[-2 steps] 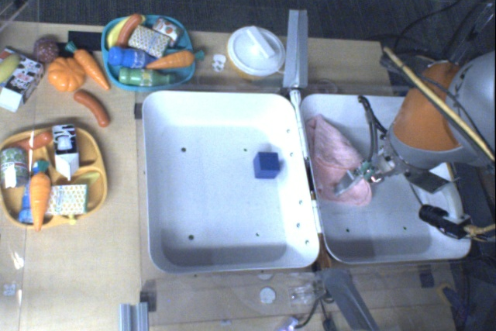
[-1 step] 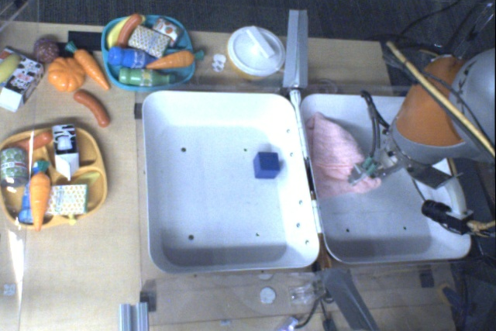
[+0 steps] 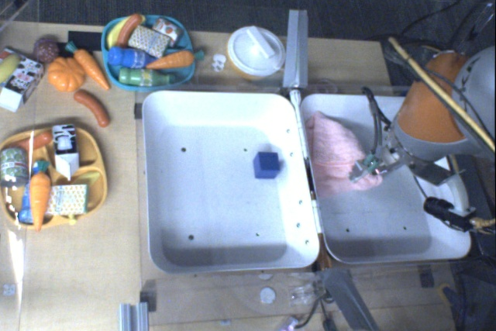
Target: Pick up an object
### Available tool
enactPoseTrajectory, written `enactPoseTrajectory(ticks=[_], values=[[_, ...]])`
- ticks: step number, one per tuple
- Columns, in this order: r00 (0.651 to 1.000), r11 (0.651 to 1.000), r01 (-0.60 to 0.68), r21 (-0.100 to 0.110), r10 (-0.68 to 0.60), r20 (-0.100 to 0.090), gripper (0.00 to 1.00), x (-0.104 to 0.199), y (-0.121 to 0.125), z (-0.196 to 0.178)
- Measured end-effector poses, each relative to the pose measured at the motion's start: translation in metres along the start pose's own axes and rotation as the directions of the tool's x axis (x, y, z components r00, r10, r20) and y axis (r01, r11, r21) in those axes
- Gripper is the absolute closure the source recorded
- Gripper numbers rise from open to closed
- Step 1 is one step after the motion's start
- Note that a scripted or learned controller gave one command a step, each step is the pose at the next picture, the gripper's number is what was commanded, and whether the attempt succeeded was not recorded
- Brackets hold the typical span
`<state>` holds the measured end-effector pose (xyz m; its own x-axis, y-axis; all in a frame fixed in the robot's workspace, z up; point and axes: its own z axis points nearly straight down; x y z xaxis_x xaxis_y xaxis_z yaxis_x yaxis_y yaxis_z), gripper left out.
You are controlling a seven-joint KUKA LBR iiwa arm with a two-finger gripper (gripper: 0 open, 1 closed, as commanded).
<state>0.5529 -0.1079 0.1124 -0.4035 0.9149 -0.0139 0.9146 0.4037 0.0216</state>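
Nearest the camera, two shallow white bins side by side: left bin [image 3: 167,244] and right bin [image 3: 387,244]. Left bin: one small blue cube [image 3: 266,164], lying right of centre, well apart from the walls. Right bin: one pink cloth [image 3: 335,151], bunched, against the left wall in the upper half. Arm [image 3: 434,116], grey with an orange band, entering from the right; gripper [image 3: 367,170] low at the cloth's right edge, touching or just over it; whether it has hold of the cloth, and how wide it stands, cannot be told. Left of the bins, on the bench: yellow tray [image 3: 93,194] of toy food and small cartons. Farther back: a loose toy sausage [image 3: 92,108], a small pumpkin [image 3: 64,74], a blue bowl [image 3: 186,74] of toy food, and a white lidded container [image 3: 256,50].
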Motion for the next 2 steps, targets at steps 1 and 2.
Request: enactPoseTrajectory(ticks=[1, 2], values=[[1.0, 1.0, -0.014, 0.02, 0.014, -0.013, 1.0, 0.0036, -0.0203, -0.0141], [1.0, 1.0, -0.014, 0.019, 0.014, -0.012, 0.0, 0.0035, -0.0201, -0.0144]])
